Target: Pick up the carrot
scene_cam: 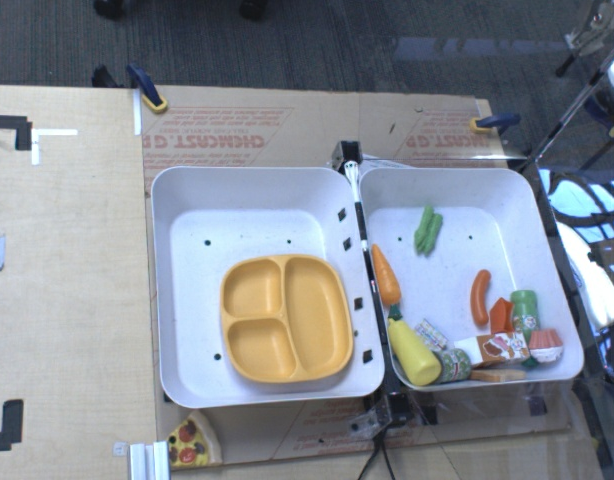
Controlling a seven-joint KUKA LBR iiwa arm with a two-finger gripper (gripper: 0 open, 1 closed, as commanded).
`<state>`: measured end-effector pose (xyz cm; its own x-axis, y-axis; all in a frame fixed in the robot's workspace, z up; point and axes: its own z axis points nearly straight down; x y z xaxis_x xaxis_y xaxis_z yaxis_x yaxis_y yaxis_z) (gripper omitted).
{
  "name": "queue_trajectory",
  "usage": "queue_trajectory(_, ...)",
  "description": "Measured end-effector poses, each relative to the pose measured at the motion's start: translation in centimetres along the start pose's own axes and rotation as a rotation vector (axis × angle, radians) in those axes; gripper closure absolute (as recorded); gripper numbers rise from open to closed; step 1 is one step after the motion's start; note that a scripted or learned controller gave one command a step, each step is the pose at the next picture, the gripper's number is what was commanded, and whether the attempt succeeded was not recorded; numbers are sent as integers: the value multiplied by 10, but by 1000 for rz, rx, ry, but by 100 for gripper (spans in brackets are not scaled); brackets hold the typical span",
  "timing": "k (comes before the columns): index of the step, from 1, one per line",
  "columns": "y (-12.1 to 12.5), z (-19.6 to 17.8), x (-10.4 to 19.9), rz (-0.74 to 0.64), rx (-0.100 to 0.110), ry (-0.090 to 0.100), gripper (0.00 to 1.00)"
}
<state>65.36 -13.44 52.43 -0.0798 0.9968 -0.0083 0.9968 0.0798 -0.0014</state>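
Two white bins sit side by side on my worktop (67, 268), and I take them from the biggest thing down. My left bin (187, 208) carries a yellow divided plate (285, 318) lying near its front. My right bin (457, 203) holds the clutter: a yellow squeeze bottle (412, 351) at the front left corner, a heap of small packets and toy foods (507, 346) along the front wall, a red sausage (479, 298) further right, and a green pod (427, 229) lying alone toward the back. The carrot (386, 275) lies in that right bin, tight against the wall it shares with the left bin, its length running roughly along that wall, with the bottle's cap just beside its front end. As for the fingers, I cannot tell from here whether they are open or closed. To do the pick well, I judge the approach should come straight down over the carrot's middle, fingers set across its narrow width. One of them must slip between carrot and wall, where room looks scarce, so nudging it clear first may help. Staying away from the bottle end matters too.
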Motion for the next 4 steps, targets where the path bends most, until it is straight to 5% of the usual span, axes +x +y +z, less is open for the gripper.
queue_trajectory(1, 0, 0, 0, 1, 0, 0, 0)
queue_trajectory(2, 2, -8, 1, -3, 1, -3, 100)
queue_trajectory(3, 2, -7, 0, -2, 1, -2, 0)
queue_trajectory(4, 4, -15, 1, -6, 1, -6, 100)
